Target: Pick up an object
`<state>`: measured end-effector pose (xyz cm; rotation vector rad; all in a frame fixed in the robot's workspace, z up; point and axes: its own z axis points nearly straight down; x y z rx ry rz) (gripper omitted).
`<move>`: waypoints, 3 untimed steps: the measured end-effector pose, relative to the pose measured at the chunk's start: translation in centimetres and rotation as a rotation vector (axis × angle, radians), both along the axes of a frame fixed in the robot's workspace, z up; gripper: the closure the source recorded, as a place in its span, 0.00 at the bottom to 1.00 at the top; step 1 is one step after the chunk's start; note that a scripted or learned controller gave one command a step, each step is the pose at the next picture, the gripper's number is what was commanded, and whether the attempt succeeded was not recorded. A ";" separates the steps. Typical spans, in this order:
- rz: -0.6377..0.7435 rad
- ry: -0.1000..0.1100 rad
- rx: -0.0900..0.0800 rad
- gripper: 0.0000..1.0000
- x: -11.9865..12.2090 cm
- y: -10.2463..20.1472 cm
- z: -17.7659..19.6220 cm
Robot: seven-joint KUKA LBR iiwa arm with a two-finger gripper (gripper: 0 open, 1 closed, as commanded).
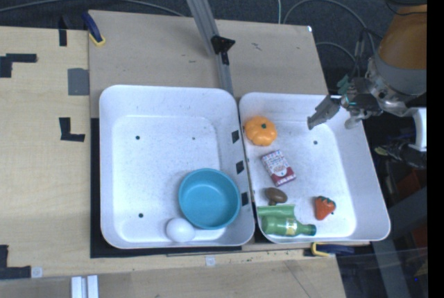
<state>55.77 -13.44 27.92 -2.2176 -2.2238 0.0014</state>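
Camera view, looking down at a slant on both bins. In the right bin [372,187]: an orange pumpkin-like toy [260,130] near the far left corner, a small red-and-white carton [277,168] just below it, then a brown lump [275,195], and along the near wall a green bottle [285,226] lying on its side. Well apart from the carton, towards the near right, a red strawberry-like toy [324,206]. In the left bin [105,151]: a blue bowl [208,197] upright by the near right corner, with a white ball [180,228] touching or just beside its rim.

Over the far right part of the right bin, the gripper [330,122], reaching in from the right with its two fingers spread apart and nothing between them. Apparently above the bin floor rather than on it, though height is hard to judge from this angle. No toy directly beneath it; nearest are the pumpkin-like toy and the carton, both off to its left.

Judged as the approach step: nothing grasped, no target yet committed to. Next move calls for travelling left or towards the near side until centred over one toy, lining the jaws across its narrower side, descending with jaws wide, then closing. Likely trouble: the bottle and brown lump sit close together and near the wall, leaving little room for a finger.
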 end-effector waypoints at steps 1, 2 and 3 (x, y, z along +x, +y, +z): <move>0.000 0.000 0.000 0.00 0.0 0.0 0.0; -0.002 0.004 -0.001 0.00 -0.6 -0.4 -4.6; -0.001 0.005 0.000 0.00 -0.9 -0.2 -9.0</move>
